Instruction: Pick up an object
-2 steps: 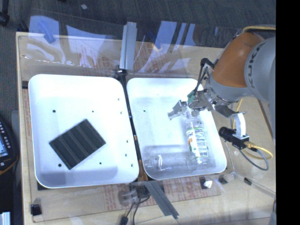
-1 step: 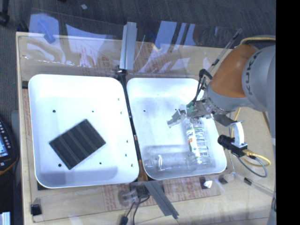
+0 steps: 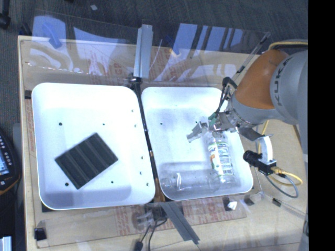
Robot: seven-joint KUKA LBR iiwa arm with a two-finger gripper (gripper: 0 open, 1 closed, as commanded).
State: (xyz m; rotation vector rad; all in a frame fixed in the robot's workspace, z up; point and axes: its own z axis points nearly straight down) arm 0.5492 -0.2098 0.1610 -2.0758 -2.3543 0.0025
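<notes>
My gripper (image 3: 205, 130) hangs low over the middle of the right bin (image 3: 167, 109), below the grey and orange wrist. Just under it lies a clear plastic bottle with a white printed label (image 3: 221, 159), its top end pointing up toward the gripper and touching or nearly touching it. A second clear bottle (image 3: 188, 181) lies on its side along the bin's near wall. In the left bin (image 3: 44, 101) a dark ribbed rectangular pad (image 3: 86, 160) lies flat and slanted.
A divider ridge (image 3: 146, 140) separates the two bins. A black connector with a yellow cable (image 3: 261, 163) sticks out from the arm past the right bin's right rim. A clear panel (image 3: 104, 46) stands behind the bins.
</notes>
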